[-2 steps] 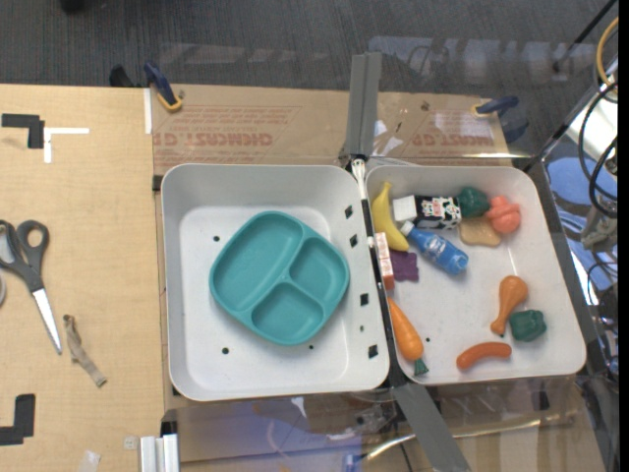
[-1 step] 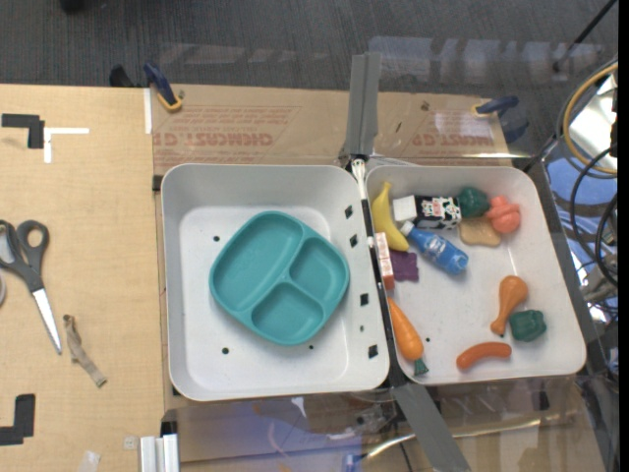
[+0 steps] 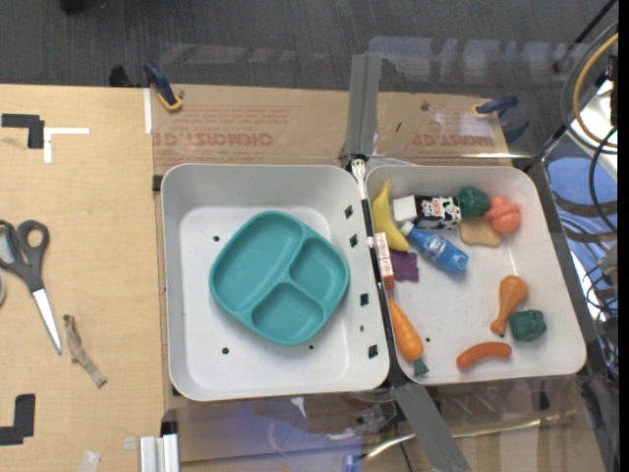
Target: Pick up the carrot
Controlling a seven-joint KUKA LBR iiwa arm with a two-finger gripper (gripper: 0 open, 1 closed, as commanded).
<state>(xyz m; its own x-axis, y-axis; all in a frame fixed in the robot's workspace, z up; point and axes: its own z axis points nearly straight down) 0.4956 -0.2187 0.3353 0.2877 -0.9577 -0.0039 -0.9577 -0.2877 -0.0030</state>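
A teal plate (image 3: 281, 277) sits in the left bin (image 3: 177, 293). The right bin (image 3: 550, 303) holds a banana (image 3: 384, 222), a blue bottle (image 3: 438, 251), a drumstick (image 3: 507, 302) and a sausage (image 3: 484, 355). Scissors (image 3: 31, 273) lie on the table (image 3: 79, 214).

A dark carpeted floor (image 3: 295, 18) is seen beyond the bench. Scissors (image 3: 29, 268) are laid on the light wooden benchtop (image 3: 79, 264) at left.

left bin (image 3: 177, 293): teal three-compartment plastic plate (image 3: 280, 277) inside
right bin (image 3: 550, 293): orange toy carrot (image 3: 404, 332) along its left wall
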